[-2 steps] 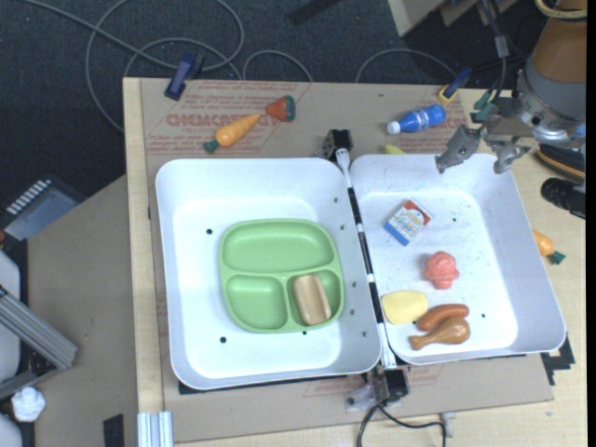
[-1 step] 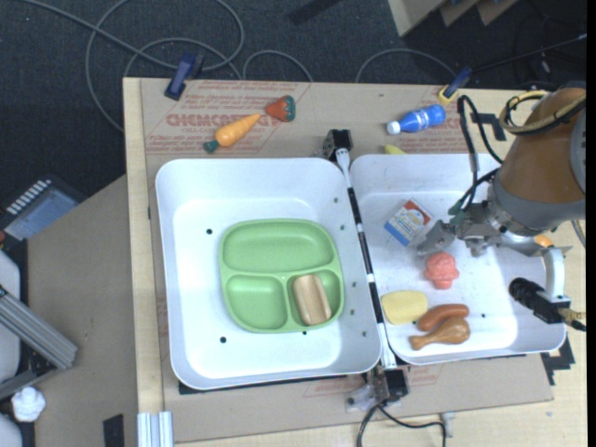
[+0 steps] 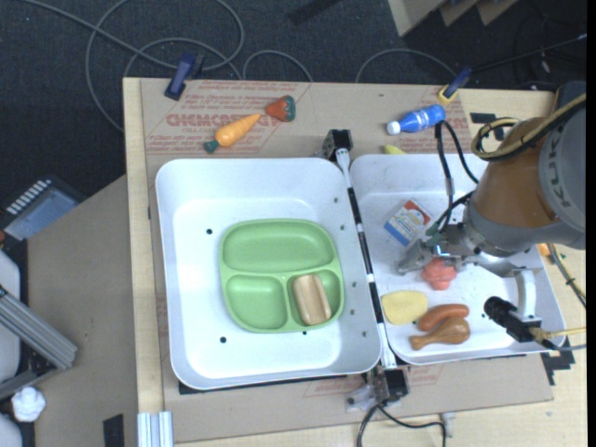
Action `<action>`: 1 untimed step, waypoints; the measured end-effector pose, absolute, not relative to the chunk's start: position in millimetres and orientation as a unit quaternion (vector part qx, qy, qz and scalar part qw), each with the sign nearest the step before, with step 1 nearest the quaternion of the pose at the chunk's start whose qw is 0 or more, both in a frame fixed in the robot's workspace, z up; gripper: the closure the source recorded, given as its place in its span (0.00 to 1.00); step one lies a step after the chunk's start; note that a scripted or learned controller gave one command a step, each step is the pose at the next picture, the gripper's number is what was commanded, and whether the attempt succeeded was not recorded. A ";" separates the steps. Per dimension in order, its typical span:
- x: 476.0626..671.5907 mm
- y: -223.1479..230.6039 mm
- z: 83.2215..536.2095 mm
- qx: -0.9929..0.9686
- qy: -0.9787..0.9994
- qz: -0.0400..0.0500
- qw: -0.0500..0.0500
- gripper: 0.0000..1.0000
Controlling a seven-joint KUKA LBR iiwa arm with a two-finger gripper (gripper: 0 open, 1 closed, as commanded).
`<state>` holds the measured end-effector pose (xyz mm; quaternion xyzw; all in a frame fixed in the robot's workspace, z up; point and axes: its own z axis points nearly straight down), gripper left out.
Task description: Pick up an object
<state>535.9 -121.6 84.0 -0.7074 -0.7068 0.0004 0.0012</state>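
Jaws low in the right bin (image 3: 549,338), over a small pink piece.

Nearest me lie a chicken drumstick (image 3: 441,329) and a yellow slice (image 3: 404,306); beyond them my jaws (image 3: 430,254) hang at the pink piece (image 3: 439,271), open or closed I cannot tell. It looks light, stiff, maybe slippery plastic; I'd pinch across its middle. Farther off sits a small carton (image 3: 407,222).

The gripper (image 3: 430,254) is hanging low in the right bin (image 3: 410,170). A small reddish-pink object (image 3: 440,272) is lying just below the fingertips, possibly touching them. A blue, white and red carton (image 3: 407,223) is lying tilted just above and left of the fingers. A pale yellow piece (image 3: 404,306) is resting further below them, and a brown drumstick (image 3: 441,325) is lying beside it, lower right.
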 end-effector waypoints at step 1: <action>537.5 -122.0 95.4 -0.708 -0.707 -0.001 -0.001 1.00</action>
